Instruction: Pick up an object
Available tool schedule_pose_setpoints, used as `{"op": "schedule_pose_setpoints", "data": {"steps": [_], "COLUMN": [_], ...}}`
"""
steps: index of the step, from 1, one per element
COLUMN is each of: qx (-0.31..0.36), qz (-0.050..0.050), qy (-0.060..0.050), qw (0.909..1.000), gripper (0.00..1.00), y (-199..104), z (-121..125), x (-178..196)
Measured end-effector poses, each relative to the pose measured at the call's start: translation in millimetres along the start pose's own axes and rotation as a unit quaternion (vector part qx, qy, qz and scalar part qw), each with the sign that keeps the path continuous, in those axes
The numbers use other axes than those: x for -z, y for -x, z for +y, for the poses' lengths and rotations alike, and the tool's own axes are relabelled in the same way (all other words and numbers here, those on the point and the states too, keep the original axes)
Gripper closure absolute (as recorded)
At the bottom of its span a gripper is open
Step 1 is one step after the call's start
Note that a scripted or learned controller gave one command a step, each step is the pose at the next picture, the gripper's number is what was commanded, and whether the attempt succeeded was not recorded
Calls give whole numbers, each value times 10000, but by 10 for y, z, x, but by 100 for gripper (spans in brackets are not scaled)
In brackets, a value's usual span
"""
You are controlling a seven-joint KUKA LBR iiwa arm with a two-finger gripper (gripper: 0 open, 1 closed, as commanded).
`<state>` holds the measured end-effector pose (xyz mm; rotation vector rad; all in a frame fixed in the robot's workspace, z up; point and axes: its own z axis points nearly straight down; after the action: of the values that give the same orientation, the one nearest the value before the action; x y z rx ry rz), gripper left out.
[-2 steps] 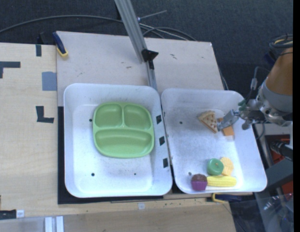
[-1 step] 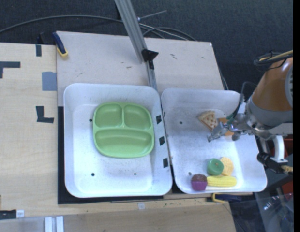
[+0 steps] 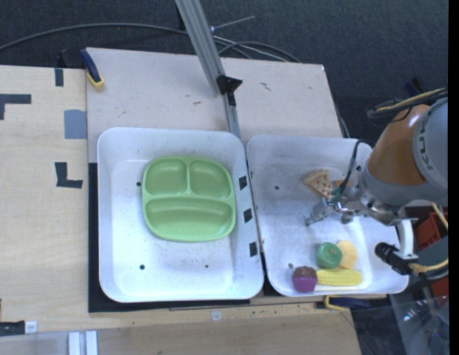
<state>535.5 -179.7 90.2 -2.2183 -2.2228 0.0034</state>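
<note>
two shallow white plastic bins sit side by side on a pale wooden bench. the left bin has a scuffed, speckled floor and holds a glossy green divided plate with rounded corners and three compartments, lying flat near the bin's middle.

the right bin holds the toy food. a tan, wedge-shaped piece resembling a pizza slice lies toward the far right of the floor. in the near right corner sits a cluster: a round green piece, a yellow ridged piece touching its right side, a yellow corn cob lying lengthwise just near of them, and a small purple and brown piece at the cob's left end.

the grey arm with its orange band enters from the right. the metallic gripper is low over the bin floor, between the pizza slice and the cluster, touching neither. whether its pincer is released or clenched cannot be told; nothing is visibly held.
</note>
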Motion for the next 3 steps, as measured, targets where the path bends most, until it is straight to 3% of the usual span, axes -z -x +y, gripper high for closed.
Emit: {"op": "schedule_pose_setpoints", "data": {"steps": [1,3], "qx": [5,-6], "qz": [10,-9], "qy": [-5,40], "qw": [10000,10000], "gripper": [100,100], "y": [-6,117], "z": [1,-20], "x": [116,1338]}}
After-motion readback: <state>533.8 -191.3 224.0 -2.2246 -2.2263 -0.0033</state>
